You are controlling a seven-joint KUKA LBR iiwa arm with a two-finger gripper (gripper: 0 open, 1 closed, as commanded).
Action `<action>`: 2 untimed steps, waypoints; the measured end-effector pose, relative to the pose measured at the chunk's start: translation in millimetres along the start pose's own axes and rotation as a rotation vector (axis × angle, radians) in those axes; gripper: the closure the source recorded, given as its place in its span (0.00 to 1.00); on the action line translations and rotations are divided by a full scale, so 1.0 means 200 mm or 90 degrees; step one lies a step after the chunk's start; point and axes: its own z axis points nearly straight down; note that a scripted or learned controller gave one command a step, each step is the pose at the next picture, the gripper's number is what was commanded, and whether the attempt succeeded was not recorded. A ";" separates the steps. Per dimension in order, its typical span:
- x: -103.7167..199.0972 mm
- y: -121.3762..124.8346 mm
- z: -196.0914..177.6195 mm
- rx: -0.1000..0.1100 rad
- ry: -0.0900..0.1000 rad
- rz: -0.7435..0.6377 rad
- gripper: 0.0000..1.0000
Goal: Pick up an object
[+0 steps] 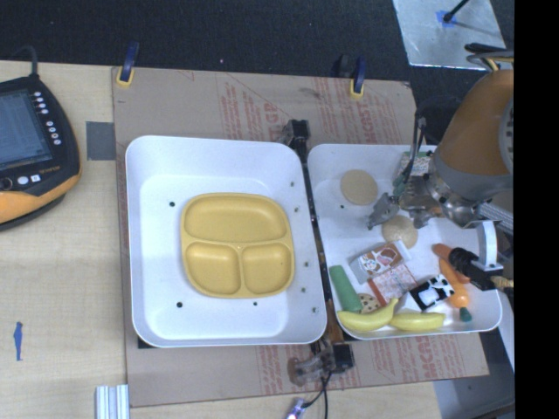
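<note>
The right bin (327, 166) holds several small objects. My gripper (402, 213) hangs low over its middle, reaching in from the right under the orange band. Its grey fingers (382, 210) stand apart, open, with nothing clearly held between them. A pale tan round piece (401, 232) lies just below the fingertips, partly covered by them. A flat tan disc (358, 186) lies to the gripper's upper left. A red and white packet (382, 264) sits in front of the gripper.
A banana (390, 321), a green stick (343, 288), a black and white item (428, 293) and an orange carrot (452, 276) crowd the right bin's front. The left bin (144, 234) bears a yellow divided plate (237, 243). A teach pendant (31, 151) lies far left.
</note>
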 end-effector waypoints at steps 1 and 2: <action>0.07 0.45 0.30 0.000 0.000 0.002 0.00; 0.08 0.47 0.30 -0.003 0.000 0.002 0.00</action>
